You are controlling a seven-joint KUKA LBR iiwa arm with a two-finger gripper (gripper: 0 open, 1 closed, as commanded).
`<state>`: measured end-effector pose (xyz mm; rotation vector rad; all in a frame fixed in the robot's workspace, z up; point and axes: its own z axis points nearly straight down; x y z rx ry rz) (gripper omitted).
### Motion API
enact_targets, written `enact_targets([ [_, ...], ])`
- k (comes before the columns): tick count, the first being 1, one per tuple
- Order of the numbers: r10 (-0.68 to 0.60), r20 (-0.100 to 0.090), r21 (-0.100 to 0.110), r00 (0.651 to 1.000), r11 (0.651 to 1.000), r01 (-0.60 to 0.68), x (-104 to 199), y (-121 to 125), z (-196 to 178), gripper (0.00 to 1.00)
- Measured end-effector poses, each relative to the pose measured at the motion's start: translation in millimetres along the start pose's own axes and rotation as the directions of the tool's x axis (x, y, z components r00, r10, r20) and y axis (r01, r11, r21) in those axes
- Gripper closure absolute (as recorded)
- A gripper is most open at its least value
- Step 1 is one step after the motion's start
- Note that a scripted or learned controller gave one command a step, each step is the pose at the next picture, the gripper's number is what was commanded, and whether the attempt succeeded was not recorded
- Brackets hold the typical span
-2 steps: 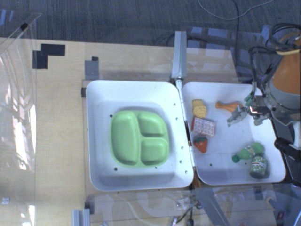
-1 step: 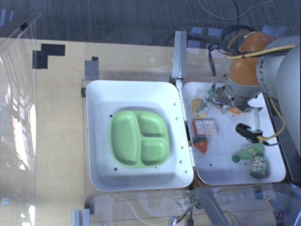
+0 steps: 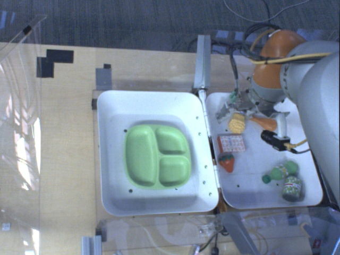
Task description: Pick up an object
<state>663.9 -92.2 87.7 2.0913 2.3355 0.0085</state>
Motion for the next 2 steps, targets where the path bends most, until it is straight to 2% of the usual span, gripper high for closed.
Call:
enact_targets([
  [1, -0.006, 0.001, -0.008, 1.000, 1.000, 0.006, 1.7, 3.5, -13.1, 1.00],
  [2, -0.051, 0.001, 0.002, 0.999, 0.999, 0.051, 43.6, -0.1, -154.6, 1.00],
])
